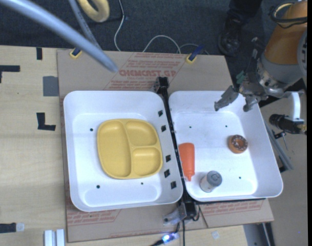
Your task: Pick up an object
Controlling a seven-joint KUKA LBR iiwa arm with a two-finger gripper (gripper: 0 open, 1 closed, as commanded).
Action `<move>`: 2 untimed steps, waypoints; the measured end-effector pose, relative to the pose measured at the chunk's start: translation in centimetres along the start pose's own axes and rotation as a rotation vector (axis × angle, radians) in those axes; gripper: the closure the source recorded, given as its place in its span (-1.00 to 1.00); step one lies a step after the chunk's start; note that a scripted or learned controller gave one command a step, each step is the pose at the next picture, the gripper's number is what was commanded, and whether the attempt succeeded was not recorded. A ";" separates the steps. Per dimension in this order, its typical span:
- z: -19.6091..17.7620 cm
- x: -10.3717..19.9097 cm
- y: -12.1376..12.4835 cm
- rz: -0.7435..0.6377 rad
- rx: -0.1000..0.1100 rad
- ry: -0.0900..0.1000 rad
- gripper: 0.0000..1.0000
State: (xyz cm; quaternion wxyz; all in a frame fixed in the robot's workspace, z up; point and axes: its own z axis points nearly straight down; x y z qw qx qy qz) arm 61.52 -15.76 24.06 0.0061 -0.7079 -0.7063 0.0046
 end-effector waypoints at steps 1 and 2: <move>-0.9 0.1 0.2 -0.004 -0.014 -0.002 -1.00; 5.5 0.5 0.5 -0.004 -0.009 -0.002 -1.00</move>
